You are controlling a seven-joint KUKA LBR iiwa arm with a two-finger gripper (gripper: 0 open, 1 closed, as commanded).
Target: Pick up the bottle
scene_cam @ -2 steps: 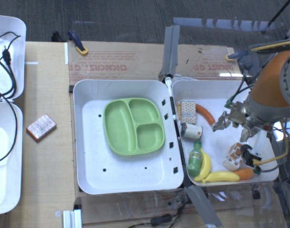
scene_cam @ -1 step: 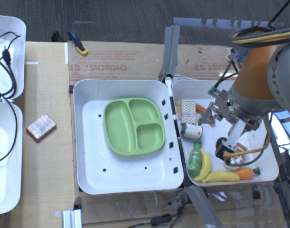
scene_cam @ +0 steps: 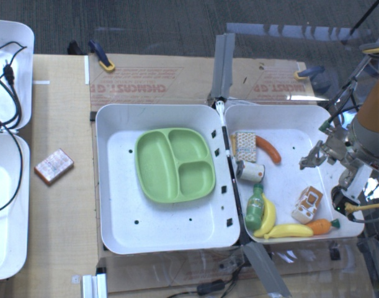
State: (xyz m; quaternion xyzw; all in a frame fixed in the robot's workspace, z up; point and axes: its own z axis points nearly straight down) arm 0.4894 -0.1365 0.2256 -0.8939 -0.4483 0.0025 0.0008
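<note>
Probably risking a bump against the wall of the right bin (scene_cam: pixel 288 188) standing just left of the green bottle (scene_cam: pixel 255 207), while hovering the gripper (scene_cam: pixel 312 159) well to the right of the bottle, its pincer not telling as spread or pressed together. Also risking a pinch on the banana (scene_cam: pixel 269 214) touching the bottle's right side, or the small white can (scene_cam: pixel 249 171) lying just above the bottle. Finding open room only further right of the bottle.

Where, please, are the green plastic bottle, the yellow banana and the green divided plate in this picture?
Green plastic bottle (scene_cam: pixel 255 207): camera view, on its body.
Yellow banana (scene_cam: pixel 289 230): camera view, on its lower curve.
Green divided plate (scene_cam: pixel 153 164): camera view, on its large compartment.
</note>
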